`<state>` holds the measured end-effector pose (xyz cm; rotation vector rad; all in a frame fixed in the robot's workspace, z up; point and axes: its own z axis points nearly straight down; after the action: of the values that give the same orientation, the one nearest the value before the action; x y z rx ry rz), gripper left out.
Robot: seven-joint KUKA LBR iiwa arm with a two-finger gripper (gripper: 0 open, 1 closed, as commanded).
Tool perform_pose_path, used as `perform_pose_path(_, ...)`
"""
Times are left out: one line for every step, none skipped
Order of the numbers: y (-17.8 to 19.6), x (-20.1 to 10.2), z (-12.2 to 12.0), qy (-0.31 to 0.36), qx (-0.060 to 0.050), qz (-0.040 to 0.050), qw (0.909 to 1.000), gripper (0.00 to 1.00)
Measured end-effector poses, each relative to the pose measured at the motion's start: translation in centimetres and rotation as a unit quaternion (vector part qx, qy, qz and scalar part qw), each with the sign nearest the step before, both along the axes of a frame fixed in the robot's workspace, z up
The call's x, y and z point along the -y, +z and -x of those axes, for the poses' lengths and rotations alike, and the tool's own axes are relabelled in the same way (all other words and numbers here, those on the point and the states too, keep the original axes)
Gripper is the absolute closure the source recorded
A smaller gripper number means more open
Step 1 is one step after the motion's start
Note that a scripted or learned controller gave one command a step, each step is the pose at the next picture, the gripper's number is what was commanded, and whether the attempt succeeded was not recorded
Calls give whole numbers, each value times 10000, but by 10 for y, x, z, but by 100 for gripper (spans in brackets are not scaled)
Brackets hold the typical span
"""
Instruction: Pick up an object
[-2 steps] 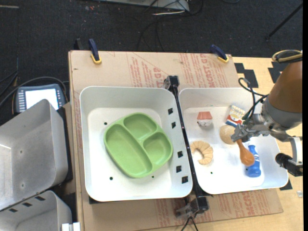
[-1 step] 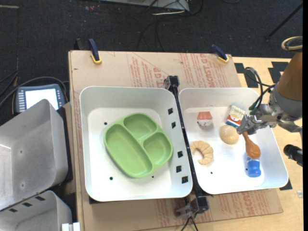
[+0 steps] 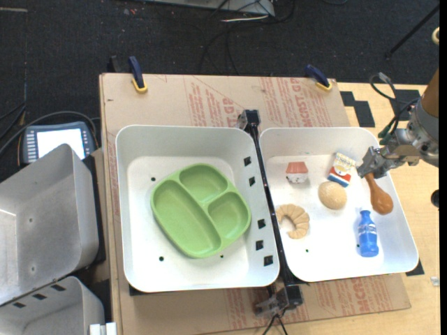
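- Nearest the camera in the right white bin (image 3: pixel 328 274) lies a small blue plastic bottle with a white cap (image 3: pixel 367 234), on its side near the bin's front right corner, apart from everything else.
- Just left of it, toward the bin's middle, sits a tan crescent pastry, a toy croissant (image 3: pixel 295 220), close to the divider between the two bins.
- A step farther back is a round beige bread roll (image 3: pixel 333 195), and to its right a brown wooden drumstick-shaped piece (image 3: pixel 379 195), thick end toward the front, thin end pointing up and back.
- Behind those stand a small white and red carton (image 3: pixel 297 173) and a white, red and blue packet (image 3: pixel 342 169), the packet just beside the roll.
- The left white bin (image 3: pixel 133 187) holds a light green plastic plate with three compartments (image 3: pixel 201 209), lying flat.
- The pincer (image 3: pixel 371 163) is low at the right bin's far right side, right at the thin end of the brown piece and just right of the packet; whether it is wide, narrow or closed on anything I cannot tell, since the grey wrist hides it.
- My judgement: this is the approach or grasp stage, and the brown piece looks the likeliest target.
- The next move would call for a firm close on that thin end, then a straight lift clear of the packet and the bin wall.
- The cardboard-covered surface (image 3: pixel 209 96) lies farthest back.
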<state>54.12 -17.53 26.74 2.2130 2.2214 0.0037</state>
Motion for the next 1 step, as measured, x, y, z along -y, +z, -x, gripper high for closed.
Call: perform_pose_path(-16, -55, -10, 19, -34, -19, 10000, 100)
